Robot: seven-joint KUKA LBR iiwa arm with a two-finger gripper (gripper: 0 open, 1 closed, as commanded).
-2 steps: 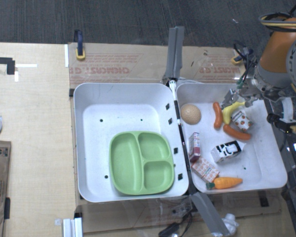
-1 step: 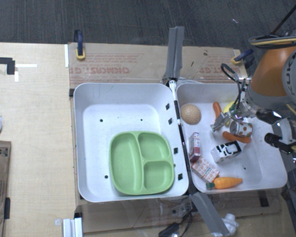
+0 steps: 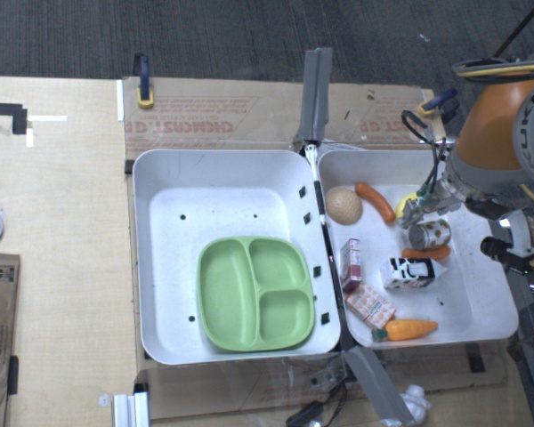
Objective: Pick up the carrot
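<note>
The carrot (image 3: 411,329), orange with a green stub at its left end, lies flat near the front wall of the right bin (image 3: 481,323). My gripper (image 3: 422,210) hangs over the back half of that bin, far behind the carrot, just above a small silver can (image 3: 428,234). A black-and-white carton (image 3: 409,272) lies between the gripper and the carrot. Nothing shows between the fingers.
The right bin also holds a long orange-red piece (image 3: 375,201), a tan round item (image 3: 343,205), a short orange piece (image 3: 425,253), a red carton (image 3: 351,263) and a pink packet (image 3: 369,307) touching the carrot's left end. The left bin (image 3: 160,238) holds a green divided plate (image 3: 254,292).
</note>
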